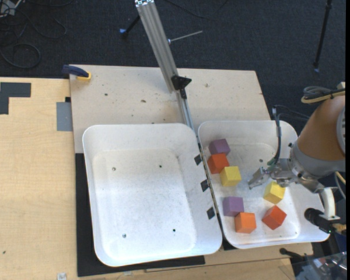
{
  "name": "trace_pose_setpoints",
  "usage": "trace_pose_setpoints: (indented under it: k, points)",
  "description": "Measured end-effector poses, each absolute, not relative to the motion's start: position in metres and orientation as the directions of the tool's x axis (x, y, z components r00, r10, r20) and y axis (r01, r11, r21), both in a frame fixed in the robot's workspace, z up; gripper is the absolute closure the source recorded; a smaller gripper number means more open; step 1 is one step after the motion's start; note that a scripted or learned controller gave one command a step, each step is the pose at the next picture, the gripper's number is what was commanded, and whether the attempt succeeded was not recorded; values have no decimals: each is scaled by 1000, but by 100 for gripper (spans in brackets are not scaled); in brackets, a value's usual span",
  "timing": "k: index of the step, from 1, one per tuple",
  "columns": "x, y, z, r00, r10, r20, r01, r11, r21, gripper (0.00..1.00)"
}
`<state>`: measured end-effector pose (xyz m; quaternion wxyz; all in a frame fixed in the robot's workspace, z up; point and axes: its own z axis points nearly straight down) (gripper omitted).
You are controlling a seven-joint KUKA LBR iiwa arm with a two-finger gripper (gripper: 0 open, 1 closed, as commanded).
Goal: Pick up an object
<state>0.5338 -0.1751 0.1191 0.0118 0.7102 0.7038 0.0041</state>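
Note:
The right bin point(291, 134) holds several coloured blocks. Along its left side sit a purple block point(219, 146), an orange block point(217, 162) and a yellow block point(230, 175). Near the front lie a second purple block point(233, 205), an orange block point(245, 221) and a red block point(274, 217). My gripper point(267, 178) reaches in from the right and hangs low over the bin's middle. A second yellow block point(274, 193) sits tilted just below and to the right of it, touching or nearly touching the gripper.
The left bin point(105, 150) stands beside the right one, with black clips along the shared wall. A slanted aluminium bar point(160, 45) rises behind the bins. Cables and a stand lie on the dark floor beyond.

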Motion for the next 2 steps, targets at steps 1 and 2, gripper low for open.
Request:
trace_pose_setpoints:
  k: [1,2]
  points:
    - [535,-177,130,17,1000,-11,1000,-17,26,100]
    - [536,-183,173,5,1000,0,1000,-5,1,100]
